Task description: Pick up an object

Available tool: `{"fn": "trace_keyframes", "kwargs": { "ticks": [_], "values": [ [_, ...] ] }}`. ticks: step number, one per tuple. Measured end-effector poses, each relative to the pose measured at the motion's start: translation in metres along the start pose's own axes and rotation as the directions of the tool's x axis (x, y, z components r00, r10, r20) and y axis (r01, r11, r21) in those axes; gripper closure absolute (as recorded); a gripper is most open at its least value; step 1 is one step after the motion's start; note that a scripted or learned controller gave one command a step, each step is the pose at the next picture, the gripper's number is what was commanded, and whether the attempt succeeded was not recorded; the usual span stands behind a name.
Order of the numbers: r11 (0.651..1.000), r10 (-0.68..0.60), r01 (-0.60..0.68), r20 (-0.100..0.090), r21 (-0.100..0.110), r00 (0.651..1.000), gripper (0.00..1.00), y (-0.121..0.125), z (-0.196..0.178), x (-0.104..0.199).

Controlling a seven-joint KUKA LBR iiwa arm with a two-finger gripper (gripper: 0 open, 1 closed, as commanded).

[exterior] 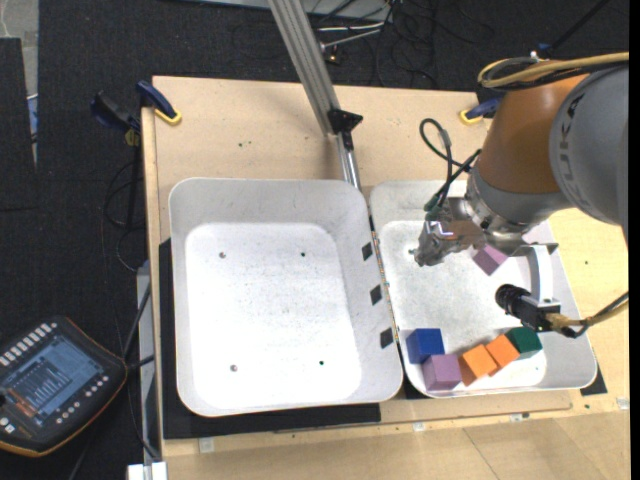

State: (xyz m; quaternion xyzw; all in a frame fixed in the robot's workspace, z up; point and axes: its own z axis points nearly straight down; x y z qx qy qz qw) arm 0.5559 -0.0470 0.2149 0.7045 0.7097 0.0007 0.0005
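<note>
Bins first: my left bin carries no objects. Rightward, the gripper hangs over the right bin; its state I cannot tell. Blue block, purple block, orange block, green block lie unpicked, so grasping remains.

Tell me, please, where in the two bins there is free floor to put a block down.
The left bin has bare floor from wall to wall. The right bin is crowded along its near edge by the blue, purple, orange and green blocks; bare floor lies between the gripper and those blocks.
</note>
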Motion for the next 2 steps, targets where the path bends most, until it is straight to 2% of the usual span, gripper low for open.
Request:
{"fn": "trace_keyframes", "kwargs": {
  "ticks": [2],
  "values": [
    [1.000, -0.001, 0.001, -0.001, 0.000, 1.000, 1.00, 0.036, 0.007, 0.094]
  ]
}}
